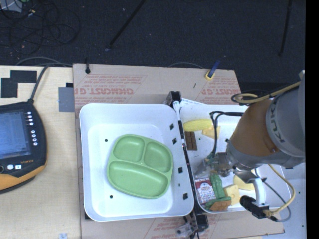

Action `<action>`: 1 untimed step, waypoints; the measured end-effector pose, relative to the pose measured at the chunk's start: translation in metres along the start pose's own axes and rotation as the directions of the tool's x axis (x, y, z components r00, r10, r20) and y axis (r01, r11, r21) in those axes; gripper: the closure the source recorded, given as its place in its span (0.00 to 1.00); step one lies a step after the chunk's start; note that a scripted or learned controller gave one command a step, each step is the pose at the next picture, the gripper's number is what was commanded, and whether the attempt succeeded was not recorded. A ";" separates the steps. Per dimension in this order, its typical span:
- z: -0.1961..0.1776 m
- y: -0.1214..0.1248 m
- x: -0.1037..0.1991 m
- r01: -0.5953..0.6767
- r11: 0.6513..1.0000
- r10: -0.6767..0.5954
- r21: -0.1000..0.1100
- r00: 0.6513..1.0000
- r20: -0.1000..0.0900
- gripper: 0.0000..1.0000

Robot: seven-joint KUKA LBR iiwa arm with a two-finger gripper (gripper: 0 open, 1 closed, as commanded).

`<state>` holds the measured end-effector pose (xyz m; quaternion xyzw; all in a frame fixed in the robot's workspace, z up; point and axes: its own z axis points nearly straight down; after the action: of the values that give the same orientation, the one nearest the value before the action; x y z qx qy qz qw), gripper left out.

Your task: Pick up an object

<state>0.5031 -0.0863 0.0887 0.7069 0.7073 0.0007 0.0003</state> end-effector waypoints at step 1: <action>0.000 0.003 -0.007 0.000 1.000 0.000 0.004 1.000 -0.004 0.00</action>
<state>0.5060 -0.0931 0.0884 0.7068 0.7075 0.0007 -0.0024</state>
